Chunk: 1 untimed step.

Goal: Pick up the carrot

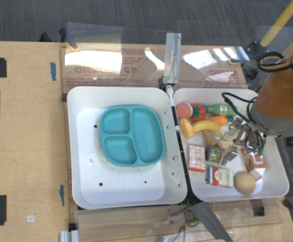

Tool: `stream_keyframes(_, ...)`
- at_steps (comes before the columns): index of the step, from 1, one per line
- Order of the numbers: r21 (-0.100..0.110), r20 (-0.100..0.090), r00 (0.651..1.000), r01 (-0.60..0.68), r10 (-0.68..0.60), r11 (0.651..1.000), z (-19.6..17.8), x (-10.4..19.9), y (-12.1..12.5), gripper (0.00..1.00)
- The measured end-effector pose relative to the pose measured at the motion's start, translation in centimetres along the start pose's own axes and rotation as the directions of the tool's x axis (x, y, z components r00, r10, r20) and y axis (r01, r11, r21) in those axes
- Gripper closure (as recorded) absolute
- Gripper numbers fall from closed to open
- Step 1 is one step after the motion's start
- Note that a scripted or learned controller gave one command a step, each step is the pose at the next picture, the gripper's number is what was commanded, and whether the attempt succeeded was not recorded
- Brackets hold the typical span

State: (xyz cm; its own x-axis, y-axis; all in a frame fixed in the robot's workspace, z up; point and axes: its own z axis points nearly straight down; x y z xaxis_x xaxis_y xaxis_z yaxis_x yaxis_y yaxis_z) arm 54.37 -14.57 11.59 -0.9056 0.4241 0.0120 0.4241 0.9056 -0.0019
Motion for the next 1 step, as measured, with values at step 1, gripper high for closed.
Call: stream_keyframes(1,-0.001,0.012,0.999,0.039,-0.039,0.999,2.51,-4.82,3.81,0.0)
